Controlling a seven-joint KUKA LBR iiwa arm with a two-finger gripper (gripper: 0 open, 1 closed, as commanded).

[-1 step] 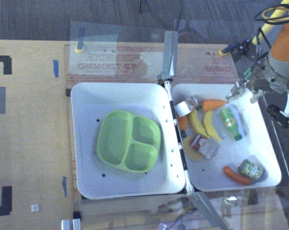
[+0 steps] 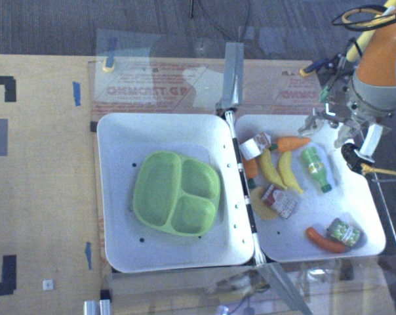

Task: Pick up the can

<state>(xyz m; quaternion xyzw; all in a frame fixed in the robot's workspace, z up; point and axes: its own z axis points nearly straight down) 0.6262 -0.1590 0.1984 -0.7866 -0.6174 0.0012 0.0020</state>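
The can point(image 2: 344, 232) lies touching the red sausage point(image 2: 321, 240), so the gripper point(image 2: 329, 125), visibly open and empty, may pinch both.

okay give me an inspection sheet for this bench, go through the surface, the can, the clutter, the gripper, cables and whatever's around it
Surface: wooden bench bearing two white bins; left bin, right bin.
Job's thing: can with green label, lying near the right bin's front corner, apart from the gripper.
Clutter: green divided plate in the left bin; in the right bin two bananas, carrot, green bottle, red packet, red sausage-like item beside the can.
Gripper: gripper over the right bin's back edge; state of jaws unclear.
Cables: yellow cable on the arm; black cable on the floor.
Surroundings: grey carpet; blue tape marks.
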